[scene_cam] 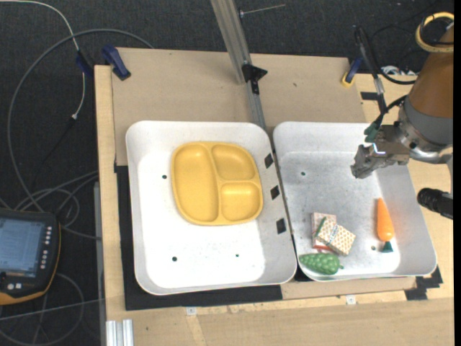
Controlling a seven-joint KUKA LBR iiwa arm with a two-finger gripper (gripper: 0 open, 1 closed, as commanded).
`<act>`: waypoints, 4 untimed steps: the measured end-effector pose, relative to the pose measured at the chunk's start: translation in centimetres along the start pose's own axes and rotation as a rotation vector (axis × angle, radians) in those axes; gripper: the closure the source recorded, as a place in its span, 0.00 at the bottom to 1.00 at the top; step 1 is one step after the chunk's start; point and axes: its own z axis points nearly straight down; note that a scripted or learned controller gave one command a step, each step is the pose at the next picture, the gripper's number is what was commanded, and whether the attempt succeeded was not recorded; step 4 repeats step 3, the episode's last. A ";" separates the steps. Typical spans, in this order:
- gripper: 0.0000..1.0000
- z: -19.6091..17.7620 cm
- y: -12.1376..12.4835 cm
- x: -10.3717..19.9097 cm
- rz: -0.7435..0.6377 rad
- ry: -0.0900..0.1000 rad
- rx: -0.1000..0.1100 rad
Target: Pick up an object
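Note:
In the right bin an orange carrot lies near the right wall. A small patterned box sits toward the front, with a green vegetable at the front rim just below it. My gripper hangs over the bin's upper right part, above and left of the carrot, apart from all three objects. Nothing shows between its fingers.
The left bin holds a yellow divided plate. A metal post rises behind the gap between the bins. Blue clamps sit at the bench's back corners. A tablet and cables lie on the floor at left.

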 end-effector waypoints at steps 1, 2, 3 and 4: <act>1.00 -0.6 1.7 5.6 -0.001 0.000 -0.001; 1.00 -1.1 3.4 10.8 -0.001 0.001 -0.001; 1.00 -1.2 4.6 16.0 0.000 0.001 -0.001; 1.00 -1.2 4.6 16.0 0.000 0.001 -0.001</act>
